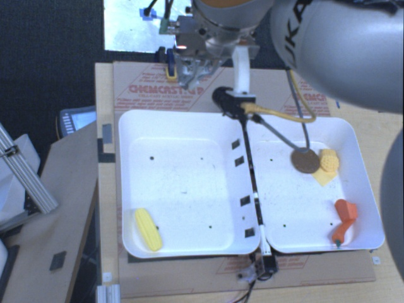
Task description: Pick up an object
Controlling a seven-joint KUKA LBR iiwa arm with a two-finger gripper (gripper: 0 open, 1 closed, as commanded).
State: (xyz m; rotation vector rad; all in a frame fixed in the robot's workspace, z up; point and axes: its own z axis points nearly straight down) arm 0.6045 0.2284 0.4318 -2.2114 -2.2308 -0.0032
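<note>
In the camera view, two white bins are seen side by side on a bench, the left bin (183, 188) and the right bin (360, 169), joined along a dark seam with clips.

In the left bin, a yellow corn cob (148, 230) is found lying near the front left corner, close to the wall, tilted slightly.

In the right bin, a brown disc (305, 162) is seen toward the back, with a thin grey handle running up and left from it. Just beside the disc, touching or nearly so, a yellow waffle-like piece (328, 161) is placed, with a pale yellow wedge (324, 177) under its front edge. An orange carrot (343, 219) is found near the front right corner, against the wall.

The arm (341, 36) is extended from the right across the top of the view, with the orange band visible at the upper edge. The gripper (189, 74) is held behind the left bin's back wall, above the cardboard sheet (145, 90), well apart from every object. The fingers are blurred and small; how far they are parted cannot be told, and nothing is seen between them.
</note>
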